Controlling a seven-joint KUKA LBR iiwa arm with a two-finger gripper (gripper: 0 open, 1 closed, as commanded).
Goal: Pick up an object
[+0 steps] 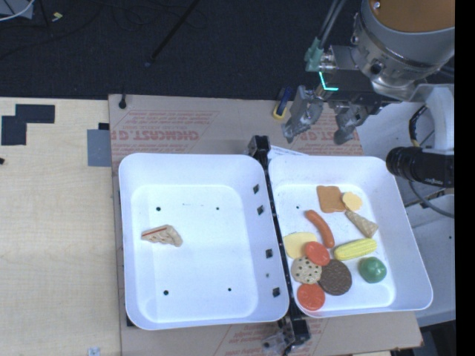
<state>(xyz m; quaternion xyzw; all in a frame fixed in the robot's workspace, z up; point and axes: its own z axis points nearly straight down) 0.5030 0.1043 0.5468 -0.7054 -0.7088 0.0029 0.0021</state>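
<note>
Food pieces crowd the right bin (404, 221): sausage (320, 228) touching cheese (299, 243), corn (355, 249) beside a green ball (372, 270). Above the bin's far rim hangs the tool (322, 130), fingers spread, empty. Descending into that cluster risks pinching two items or nudging one aside.

Robotics lab, grey arm (404, 28) over bench, two white bins (193, 170), loose cables (89, 13) behind

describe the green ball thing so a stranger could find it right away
Look in the right bin, where the toy foods lie bunched. The green ball sits at the pile's right end, just below the corn cob. It is the only green, round piece there.
</note>
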